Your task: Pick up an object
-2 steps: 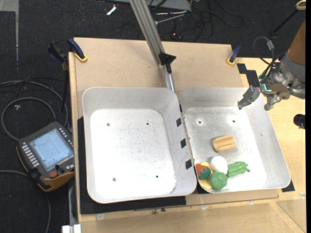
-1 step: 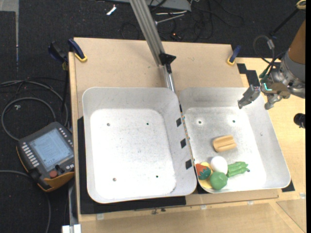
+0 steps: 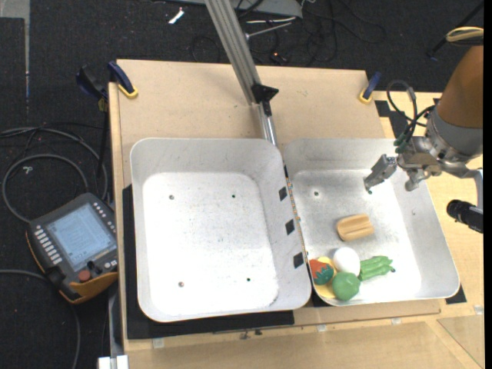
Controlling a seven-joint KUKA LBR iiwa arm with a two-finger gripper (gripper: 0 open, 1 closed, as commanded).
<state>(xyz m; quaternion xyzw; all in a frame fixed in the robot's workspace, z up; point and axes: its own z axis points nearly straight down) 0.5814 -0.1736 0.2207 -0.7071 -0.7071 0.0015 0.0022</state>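
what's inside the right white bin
In the right white bin: a tan bread-like block, a white egg-shaped ball, a green round toy, a green leafy toy, and a red-and-yellow toy, partly hidden by its neighbours.

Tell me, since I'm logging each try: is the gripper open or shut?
Open. The gripper hangs over the right bin with its two fingers spread apart and nothing between them.

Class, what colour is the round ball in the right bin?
White round ball, shown best in the camera view.
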